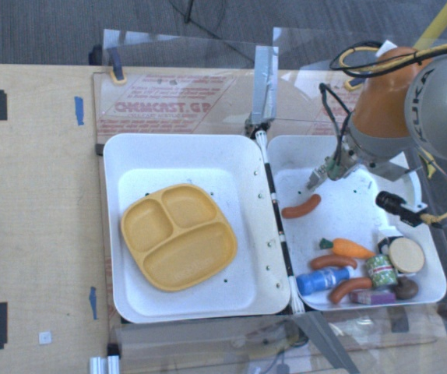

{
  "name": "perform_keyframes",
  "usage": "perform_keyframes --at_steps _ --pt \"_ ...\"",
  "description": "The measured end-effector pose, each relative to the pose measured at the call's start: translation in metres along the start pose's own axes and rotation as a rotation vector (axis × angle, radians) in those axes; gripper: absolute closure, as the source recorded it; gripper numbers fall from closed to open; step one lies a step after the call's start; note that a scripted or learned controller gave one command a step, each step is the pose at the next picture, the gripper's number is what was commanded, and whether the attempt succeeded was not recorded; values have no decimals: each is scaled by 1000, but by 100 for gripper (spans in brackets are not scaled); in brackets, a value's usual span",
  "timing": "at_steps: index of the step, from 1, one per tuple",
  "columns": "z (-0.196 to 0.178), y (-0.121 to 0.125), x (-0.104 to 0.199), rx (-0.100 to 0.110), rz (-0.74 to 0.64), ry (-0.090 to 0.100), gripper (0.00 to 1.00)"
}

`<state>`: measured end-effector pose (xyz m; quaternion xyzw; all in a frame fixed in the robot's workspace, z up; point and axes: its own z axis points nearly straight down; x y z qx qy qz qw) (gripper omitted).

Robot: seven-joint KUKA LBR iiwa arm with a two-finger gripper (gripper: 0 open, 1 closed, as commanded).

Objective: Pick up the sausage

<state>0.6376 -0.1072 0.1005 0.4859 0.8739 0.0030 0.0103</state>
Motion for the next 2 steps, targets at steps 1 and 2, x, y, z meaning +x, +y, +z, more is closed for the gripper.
perform_keyframes --at_steps 1,2 --pt "0 0 0 0 0 0 0" --pt "10 -11 15 2 41 5 0"
